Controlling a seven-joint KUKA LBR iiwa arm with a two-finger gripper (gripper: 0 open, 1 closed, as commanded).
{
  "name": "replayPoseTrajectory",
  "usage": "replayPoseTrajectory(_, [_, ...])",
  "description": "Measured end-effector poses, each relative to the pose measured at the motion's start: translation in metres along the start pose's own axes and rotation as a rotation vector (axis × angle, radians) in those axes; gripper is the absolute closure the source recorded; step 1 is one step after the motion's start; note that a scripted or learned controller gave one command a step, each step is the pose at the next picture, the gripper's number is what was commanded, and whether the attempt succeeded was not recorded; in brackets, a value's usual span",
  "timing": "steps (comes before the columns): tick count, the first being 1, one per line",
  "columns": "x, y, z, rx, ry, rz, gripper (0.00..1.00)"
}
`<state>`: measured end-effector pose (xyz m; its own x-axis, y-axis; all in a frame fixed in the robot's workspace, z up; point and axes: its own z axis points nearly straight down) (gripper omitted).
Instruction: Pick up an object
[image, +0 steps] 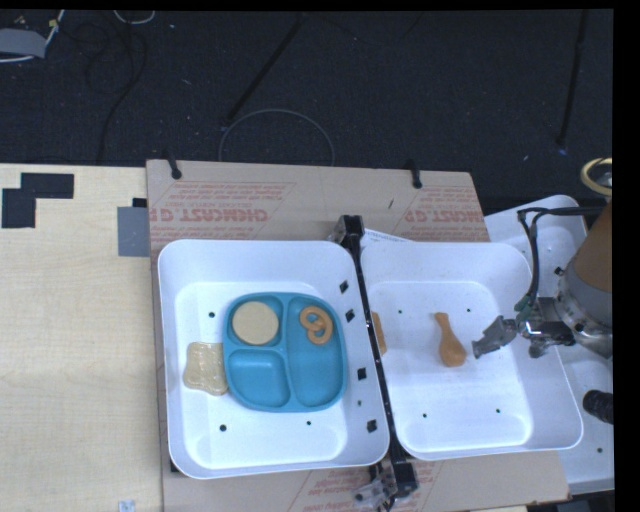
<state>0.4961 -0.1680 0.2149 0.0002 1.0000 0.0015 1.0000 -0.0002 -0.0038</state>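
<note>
A tan drumstick-shaped piece (449, 340) lies in the middle of the right bin (470, 440). A second tan piece (378, 334) rests against that bin's left wall. My gripper (512, 344) hangs over the bin's right side, just right of the drumstick and apart from it. It is open, with one dark finger (491, 338) pointing toward the drumstick and nothing between the fingers. In the left bin (190, 440) a blue divided tray (285, 375) holds a round cracker (254, 322) and a pretzel (316, 325). A pale toast piece (205, 367) lies beside the tray's left edge.
A black divider (365, 360) runs between the two bins. Both bins sit on a cardboard sheet (300, 205). Cables and the arm's body (590, 290) crowd the right bin's right rim. A light wooden bench top (70, 350) extends to the left.
</note>
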Motion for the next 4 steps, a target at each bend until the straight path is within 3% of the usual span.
replayPoseTrajectory(3, [-0.006, -0.008, 0.128, -0.001, -0.001, 0.001, 0.00])
replayPoseTrajectory(4, [-0.007, -0.007, 0.116, -0.003, 0.000, 0.006, 1.00])
